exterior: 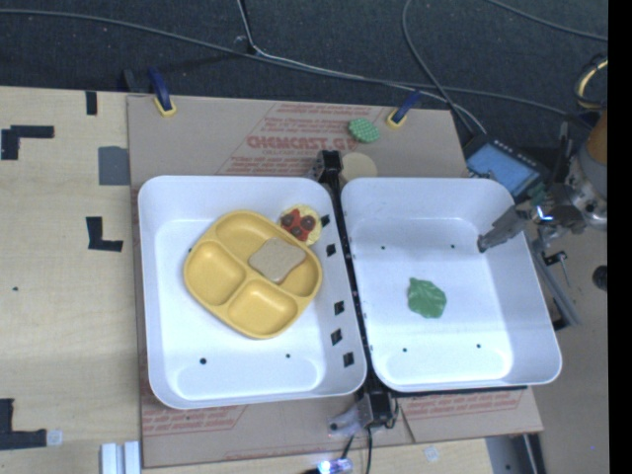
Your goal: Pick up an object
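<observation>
A green leafy piece (427,297) lies on the floor of the right bin (395,197), a little right of its middle. In the left bin (158,294) a yellow divided plate (219,276) carries a tan slice of toast (276,259). A small yellow item with red bits (300,222) sits at the plate's upper right corner. My gripper (494,235) reaches in over the right bin's upper right rim, above and to the right of the green piece and well apart from it. I see nothing held in it.
Both bins rest on a cardboard sheet (197,141) held by blue clamps (161,97). A green dotted disc (363,129) and a tan disc (361,164) lie on the cardboard behind the bins. A blue device (504,164) sits by the right bin's far corner.
</observation>
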Controlling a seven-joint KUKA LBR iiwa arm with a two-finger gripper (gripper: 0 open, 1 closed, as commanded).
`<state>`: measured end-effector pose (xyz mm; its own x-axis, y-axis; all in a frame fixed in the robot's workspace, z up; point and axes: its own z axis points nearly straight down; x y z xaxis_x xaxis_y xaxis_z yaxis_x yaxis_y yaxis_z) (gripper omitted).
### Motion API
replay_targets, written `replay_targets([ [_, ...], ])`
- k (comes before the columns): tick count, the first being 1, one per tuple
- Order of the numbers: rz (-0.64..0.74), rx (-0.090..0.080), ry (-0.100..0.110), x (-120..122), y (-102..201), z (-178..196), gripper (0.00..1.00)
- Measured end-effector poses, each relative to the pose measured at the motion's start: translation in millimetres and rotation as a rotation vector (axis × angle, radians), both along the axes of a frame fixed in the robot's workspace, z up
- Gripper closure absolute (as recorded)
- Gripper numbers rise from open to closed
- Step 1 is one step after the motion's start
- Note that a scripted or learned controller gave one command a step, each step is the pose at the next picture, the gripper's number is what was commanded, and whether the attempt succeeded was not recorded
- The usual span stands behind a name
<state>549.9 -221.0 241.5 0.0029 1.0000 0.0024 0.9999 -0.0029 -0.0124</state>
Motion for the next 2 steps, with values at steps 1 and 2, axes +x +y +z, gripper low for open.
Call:
replay_targets([
  [1, 0.004, -0.003, -0.011, 3, 0, 6, 0.00],
  [2, 0.004, -0.003, -0.007, 1, -1, -37, 0.00],
])
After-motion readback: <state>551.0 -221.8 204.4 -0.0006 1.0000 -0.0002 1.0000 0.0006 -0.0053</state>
